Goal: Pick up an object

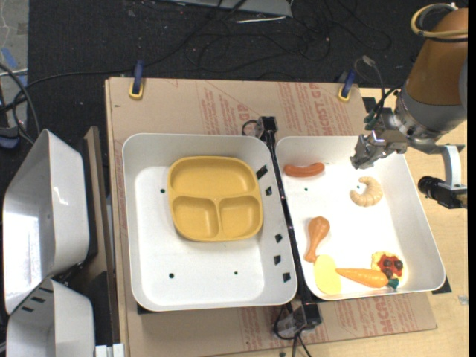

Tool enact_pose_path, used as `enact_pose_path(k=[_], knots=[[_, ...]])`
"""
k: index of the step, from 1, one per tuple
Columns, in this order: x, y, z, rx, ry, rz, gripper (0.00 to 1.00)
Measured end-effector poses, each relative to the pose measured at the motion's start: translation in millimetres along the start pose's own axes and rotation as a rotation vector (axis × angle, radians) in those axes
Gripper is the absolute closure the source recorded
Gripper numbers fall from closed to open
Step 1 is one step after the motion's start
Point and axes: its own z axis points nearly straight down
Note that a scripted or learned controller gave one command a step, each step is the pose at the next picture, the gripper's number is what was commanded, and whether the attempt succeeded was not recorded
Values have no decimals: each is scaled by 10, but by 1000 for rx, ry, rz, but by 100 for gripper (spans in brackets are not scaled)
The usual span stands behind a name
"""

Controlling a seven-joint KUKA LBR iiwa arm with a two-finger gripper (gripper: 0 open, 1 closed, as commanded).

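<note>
The claw [367, 155] hangs over the far part of the right bin [424, 222], on the end of the grey arm [435, 80] that comes in from the right with its orange band uppermost. From this slanted view it reads as a dark cluster, and whether it is open or closed cannot be told; nothing is seen gripped in it.

Just below the claw lies a pale croissant [367, 192], close to it but apparently apart. To the left, near the bin's far-left corner, lies a red-orange hot dog sausage [304, 170]. Towards the middle of the left side lies a chicken drumstick [316, 236], its thin end pointing at the near edge. At the near edge a pale yellow, rounded piece [326, 275] touches the blunt end of a carrot [362, 277], and beside the carrot's tip sits a small pizza slice with red and dark toppings [388, 265].

The left bin [149, 274] carries a yellow divided plate [216, 198] with three compartments, resting on the bin's far half. Both bins sit on a cardboard-covered worktop [201, 106].
</note>
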Motion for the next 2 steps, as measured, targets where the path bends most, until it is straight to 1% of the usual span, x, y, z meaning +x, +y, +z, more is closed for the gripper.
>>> enact_pose_path(k=[1, 2], knots=[[553, 185, -33, 1, 2, -6, 100], [1100, 232, -90, 3, 3, -6, 100]])
